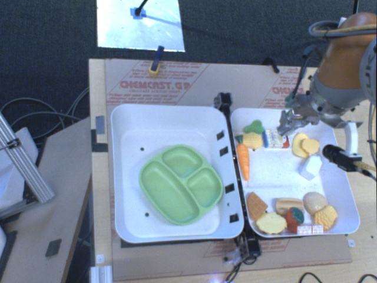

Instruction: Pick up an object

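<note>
My gripper [286,125] hangs low over the back of the right bin [347,187]. It sits just above and to the right of a small striped packet [274,139], and nothing shows as held. To the left of the packet lie a green broccoli piece [254,126] and a yellow food piece [253,140]. An orange carrot [242,161] lies along the bin's left wall. Right of the gripper are a yellow cheese-like piece [305,146] and a white block [310,167].
Along the right bin's front edge lie a brown cracker [256,205], a yellow pastry [271,223], a bread roll [288,204], a red and teal piece [294,216], a beige egg [314,202] and a yellow waffle [326,217]. The left bin [129,134] holds a green divided plate [180,183].
</note>
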You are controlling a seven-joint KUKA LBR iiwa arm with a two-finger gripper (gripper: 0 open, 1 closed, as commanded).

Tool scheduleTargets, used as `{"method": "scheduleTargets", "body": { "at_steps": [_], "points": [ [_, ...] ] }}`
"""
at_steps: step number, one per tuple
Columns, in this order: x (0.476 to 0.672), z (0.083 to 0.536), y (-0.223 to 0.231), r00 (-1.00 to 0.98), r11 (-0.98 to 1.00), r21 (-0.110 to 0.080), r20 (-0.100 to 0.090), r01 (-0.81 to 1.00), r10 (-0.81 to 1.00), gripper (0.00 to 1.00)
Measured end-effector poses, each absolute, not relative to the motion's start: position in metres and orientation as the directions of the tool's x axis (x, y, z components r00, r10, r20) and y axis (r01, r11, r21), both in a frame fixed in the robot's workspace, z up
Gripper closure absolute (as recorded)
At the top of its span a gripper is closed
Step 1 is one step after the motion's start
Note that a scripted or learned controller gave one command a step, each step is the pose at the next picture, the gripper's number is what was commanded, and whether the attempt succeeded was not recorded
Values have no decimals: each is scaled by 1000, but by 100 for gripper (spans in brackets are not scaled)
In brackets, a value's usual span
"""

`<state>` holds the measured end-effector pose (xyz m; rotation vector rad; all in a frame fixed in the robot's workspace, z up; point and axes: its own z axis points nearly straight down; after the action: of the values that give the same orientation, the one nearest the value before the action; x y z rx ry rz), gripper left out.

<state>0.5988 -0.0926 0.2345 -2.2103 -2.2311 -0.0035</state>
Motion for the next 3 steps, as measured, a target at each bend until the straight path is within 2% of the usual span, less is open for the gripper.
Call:
{"method": "scheduleTargets", "body": {
  "at_steps": [1,3],
  "points": [
    [597,236,-39,-10,10,1,2,1000,1000,100],
    [559,230,53,-8,8,-2,2,1000,1000,100]
  ]
}}
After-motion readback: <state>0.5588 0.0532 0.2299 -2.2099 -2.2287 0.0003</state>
